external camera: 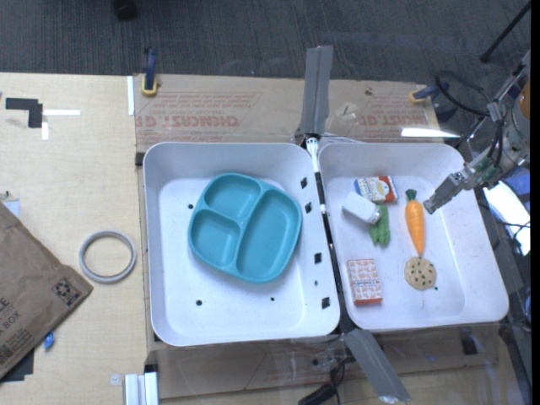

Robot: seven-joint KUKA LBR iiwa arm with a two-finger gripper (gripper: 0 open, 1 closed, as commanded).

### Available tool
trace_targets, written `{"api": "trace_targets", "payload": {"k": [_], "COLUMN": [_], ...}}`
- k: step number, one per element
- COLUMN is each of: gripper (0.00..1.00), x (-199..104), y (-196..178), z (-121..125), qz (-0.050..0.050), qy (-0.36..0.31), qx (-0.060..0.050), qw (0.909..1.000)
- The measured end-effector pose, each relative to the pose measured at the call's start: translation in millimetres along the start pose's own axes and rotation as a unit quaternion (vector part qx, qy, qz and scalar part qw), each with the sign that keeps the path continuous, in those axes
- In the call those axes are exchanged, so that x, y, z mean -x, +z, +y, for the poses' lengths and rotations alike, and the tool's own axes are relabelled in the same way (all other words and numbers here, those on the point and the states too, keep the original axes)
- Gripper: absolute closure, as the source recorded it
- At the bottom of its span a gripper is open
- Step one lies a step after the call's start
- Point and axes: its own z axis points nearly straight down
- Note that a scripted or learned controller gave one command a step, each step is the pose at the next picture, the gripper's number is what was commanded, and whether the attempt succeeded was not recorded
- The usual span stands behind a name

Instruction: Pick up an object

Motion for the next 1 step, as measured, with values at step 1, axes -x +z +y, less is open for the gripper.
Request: {"api": "trace_targets", "payload": {"k": [1], "gripper": [0.0], "x": [45.7], "y": [79.9], "z": [35.0], "qz": [0.001], "qy": [-0.032], "qx": [-0.001], "qw": [0.9995]}}
